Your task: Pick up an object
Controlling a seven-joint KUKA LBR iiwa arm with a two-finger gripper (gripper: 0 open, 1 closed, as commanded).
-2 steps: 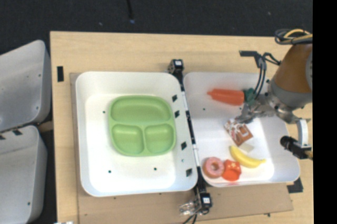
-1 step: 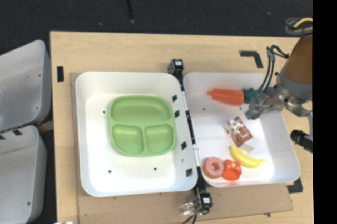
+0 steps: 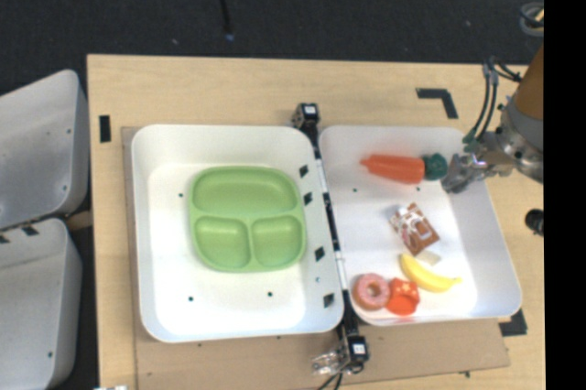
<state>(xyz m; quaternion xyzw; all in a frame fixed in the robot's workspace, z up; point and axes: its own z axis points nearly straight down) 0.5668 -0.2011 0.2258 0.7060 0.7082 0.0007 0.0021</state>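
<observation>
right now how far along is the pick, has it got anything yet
Nothing looks picked yet. The carrot, snack packet, banana, donut and red piece all lie in the right bin. In hand: the hand sits at the carrot's green end, no item visibly gripped. Left: grasp and lift. The green plate sits in the left bin.

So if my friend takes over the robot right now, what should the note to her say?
Gripper: at the top right of the right bin, right beside the carrot's green end; nothing seen between its fingers.
Things: carrot at the top of the right bin, snack packet in the middle, banana, pink donut and red piece near the bottom. Green divided plate sits in the left bin.
Done: nothing picked up yet.
Left: grab one object and lift it, probably the carrot.
</observation>
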